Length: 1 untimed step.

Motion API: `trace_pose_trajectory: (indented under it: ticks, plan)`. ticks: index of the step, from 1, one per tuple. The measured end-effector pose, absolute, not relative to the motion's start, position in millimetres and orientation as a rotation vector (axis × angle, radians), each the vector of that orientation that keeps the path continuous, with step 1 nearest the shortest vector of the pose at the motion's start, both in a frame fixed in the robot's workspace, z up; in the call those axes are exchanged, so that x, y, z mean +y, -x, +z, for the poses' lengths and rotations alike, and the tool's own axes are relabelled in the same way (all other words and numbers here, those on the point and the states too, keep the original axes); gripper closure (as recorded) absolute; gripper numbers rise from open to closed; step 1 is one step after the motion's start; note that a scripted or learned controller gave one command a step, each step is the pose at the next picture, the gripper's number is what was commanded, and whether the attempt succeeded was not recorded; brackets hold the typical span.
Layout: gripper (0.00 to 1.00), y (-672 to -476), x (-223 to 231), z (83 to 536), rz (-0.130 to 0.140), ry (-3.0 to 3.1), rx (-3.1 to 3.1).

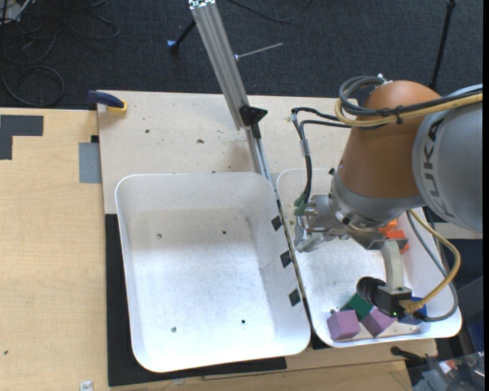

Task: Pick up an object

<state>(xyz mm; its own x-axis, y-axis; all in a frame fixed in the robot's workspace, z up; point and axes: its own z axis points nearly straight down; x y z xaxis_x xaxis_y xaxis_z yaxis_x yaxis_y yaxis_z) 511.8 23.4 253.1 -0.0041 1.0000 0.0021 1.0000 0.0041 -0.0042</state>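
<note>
My gripper [308, 236] hangs low in the right bin [444, 326], close to its left wall and towards the back. The bulky grey and orange arm [391, 153] covers much of that bin. At the bin's front lie a purple block [343, 324], a second purple block [379, 322] and a dark green block [359, 305], well in front of the gripper and apart from it. A small orange thing [394, 233] peeks out from under the wrist at the right. Something small and green [300, 207] shows just behind the gripper, too hidden to name.
The left bin [147, 187] sits beside the right one, and the two walls meet in a ridge with small black tabs [285, 259]. A slanted aluminium post [226, 55] rises behind the bins. A blue clamp [106, 99] lies at the bench's back left.
</note>
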Motion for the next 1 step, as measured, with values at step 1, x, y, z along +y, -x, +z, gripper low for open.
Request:
trace_pose_trajectory:
  ticks: [1]
  plan:
    - [1.00,-515.6,77.1,234.8,0.007,2.212,-2.221]
